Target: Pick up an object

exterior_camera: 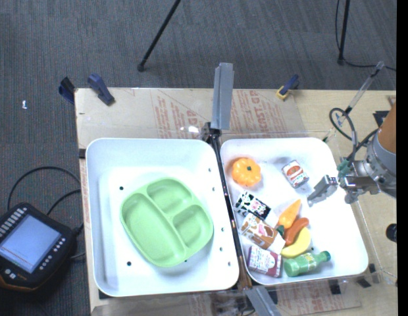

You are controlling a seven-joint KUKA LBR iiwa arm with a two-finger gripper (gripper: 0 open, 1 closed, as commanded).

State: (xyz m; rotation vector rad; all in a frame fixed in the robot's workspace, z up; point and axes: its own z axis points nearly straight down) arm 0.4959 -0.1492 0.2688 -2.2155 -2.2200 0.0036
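Observation:
The right bin (322, 149) holds several toy foods. An orange pumpkin (246, 172) sits at its upper left and a small red and white can (295, 174) to its right. Lower down are a black and white carton (252, 205), an orange carrot (289, 213), a yellow banana (296, 245), a green bottle (306, 263), a brown box (260, 232) and a maroon packet (264, 260). My gripper (335, 191) hangs over the bin's right side, right of the can and above the carrot. It is open with nothing between its fingers.
The left bin (102, 176) holds a green divided plate (166, 221). A grey upright post (222, 97) stands behind the seam between the bins. Clamps sit on the bench's back edge, and a handheld controller (29, 245) lies on the floor at the left.

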